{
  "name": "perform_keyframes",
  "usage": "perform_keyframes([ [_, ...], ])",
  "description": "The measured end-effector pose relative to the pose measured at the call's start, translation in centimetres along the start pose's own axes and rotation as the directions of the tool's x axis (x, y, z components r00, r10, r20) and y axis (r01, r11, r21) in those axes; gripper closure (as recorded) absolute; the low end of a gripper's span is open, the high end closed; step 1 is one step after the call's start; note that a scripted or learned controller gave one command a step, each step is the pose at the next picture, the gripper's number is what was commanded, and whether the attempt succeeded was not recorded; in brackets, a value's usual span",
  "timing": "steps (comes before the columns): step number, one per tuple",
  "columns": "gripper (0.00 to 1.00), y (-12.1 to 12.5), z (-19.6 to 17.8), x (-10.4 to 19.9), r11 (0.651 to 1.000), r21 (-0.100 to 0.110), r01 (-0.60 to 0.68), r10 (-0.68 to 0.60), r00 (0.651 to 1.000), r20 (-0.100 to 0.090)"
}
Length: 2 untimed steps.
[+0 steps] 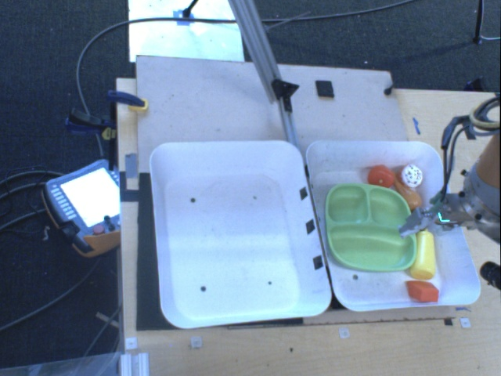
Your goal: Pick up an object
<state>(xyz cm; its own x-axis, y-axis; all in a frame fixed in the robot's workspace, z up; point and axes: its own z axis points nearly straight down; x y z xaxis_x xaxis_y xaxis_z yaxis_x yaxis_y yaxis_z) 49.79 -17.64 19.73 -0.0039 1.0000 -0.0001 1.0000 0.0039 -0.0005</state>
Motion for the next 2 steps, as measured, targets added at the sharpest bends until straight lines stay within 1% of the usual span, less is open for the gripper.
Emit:
perform_keyframes([
  [1, 0.0, 0.1, -0.1, 0.0, 1.0, -0.002, 0.0, 0.0, 1.0, 0.0],
  [2, 0.0, -0.3, 6.2, 0.0, 1.0, 0.003, -0.003, 0.003, 1.0, -0.001],
])
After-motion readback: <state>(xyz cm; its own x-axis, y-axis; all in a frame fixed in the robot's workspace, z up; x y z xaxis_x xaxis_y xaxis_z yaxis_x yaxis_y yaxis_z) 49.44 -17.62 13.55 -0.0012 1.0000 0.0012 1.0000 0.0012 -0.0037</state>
